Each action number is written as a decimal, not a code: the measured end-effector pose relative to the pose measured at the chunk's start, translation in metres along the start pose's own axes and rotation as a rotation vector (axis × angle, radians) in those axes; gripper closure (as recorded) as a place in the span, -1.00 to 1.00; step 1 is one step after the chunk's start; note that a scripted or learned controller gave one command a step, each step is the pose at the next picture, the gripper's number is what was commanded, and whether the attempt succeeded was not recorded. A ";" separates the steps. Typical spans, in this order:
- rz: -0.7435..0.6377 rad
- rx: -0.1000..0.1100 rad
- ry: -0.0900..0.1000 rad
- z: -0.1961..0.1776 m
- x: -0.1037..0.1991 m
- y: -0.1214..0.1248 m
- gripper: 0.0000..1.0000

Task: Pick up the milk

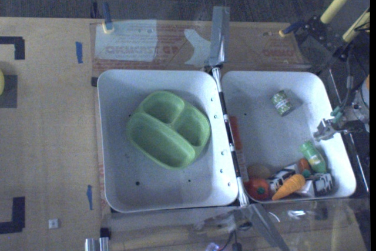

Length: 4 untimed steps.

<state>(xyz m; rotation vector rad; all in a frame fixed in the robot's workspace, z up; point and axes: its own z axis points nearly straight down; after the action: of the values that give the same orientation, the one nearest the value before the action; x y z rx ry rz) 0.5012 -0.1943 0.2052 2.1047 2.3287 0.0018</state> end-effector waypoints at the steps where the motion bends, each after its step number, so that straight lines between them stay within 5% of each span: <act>1: 0.110 0.005 0.002 -0.028 0.078 -0.013 1.00; 2: 0.149 0.005 0.002 -0.034 0.168 -0.005 1.00; 3: 0.100 0.002 0.001 -0.044 0.155 -0.006 1.00; 4: 0.088 0.006 0.002 -0.033 0.218 0.000 1.00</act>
<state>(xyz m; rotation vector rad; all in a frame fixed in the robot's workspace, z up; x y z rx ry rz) 0.4791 0.0229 0.2376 2.2094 2.2376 -0.0032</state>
